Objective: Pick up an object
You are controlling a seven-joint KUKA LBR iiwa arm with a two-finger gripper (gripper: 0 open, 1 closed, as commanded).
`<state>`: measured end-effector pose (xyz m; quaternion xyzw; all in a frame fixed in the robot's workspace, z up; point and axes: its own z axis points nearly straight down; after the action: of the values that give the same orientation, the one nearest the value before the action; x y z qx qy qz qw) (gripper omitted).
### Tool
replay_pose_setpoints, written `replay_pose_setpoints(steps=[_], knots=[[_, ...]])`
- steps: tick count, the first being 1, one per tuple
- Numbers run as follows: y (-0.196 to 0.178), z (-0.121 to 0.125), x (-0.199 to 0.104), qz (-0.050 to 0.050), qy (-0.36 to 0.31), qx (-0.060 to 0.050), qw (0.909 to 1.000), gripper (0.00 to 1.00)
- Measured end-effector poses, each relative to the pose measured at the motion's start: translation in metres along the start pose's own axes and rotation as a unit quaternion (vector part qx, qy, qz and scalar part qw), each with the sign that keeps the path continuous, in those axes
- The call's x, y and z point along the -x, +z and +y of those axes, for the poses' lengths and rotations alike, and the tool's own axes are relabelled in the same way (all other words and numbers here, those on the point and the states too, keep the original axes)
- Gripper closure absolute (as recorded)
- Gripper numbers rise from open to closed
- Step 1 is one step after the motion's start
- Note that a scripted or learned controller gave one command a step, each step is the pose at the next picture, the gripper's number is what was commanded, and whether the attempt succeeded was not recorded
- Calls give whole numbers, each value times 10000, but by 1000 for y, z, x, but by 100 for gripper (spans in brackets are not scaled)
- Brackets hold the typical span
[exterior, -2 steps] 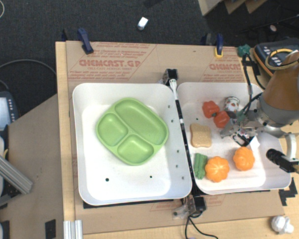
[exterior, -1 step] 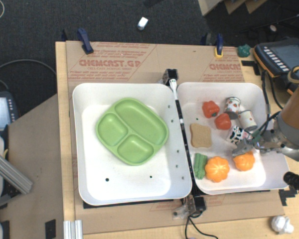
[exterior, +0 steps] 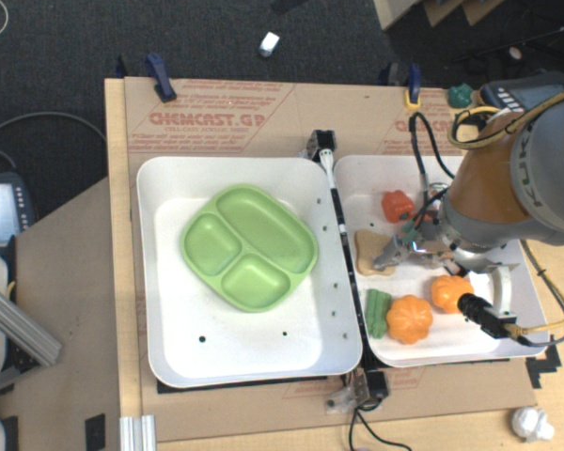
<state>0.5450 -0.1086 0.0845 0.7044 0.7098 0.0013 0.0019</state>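
The right bin [exterior: 368, 182] holds several toy foods. A flat tan piece [exterior: 367, 250] lies near its left wall, with a red piece [exterior: 397, 205] behind it. Along the front edge sit a green piece [exterior: 377, 312], an orange pumpkin-like piece [exterior: 410, 318] and a smaller orange fruit [exterior: 448, 293]. My gripper [exterior: 401, 250] is low in the right bin, at the right edge of the tan piece and just left of the arm's orange band [exterior: 484, 181]. The wrist hides part of the bin floor behind it.
The left bin [exterior: 169, 327] carries a green divided plate [exterior: 249, 248] at its middle. A black divider rail [exterior: 338, 224] runs between the bins. Cables [exterior: 423, 148] hang over the right bin's back edge. A black part [exterior: 484, 318] of the tool overhangs the front right.
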Motion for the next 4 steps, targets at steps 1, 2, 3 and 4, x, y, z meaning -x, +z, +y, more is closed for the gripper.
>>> replay_pose_setpoints(steps=[1, 2, 3, 4], knots=[[-1, -68, -18, 16, 45, -45, 10000, 0], [-10, -66, -17, 1, 44, -12, 10000, 100], [-120, -63, -91, 10, -6, 30, 10000, 100], [-110, -65, -141, 13, 13, -30, 10000, 100]])
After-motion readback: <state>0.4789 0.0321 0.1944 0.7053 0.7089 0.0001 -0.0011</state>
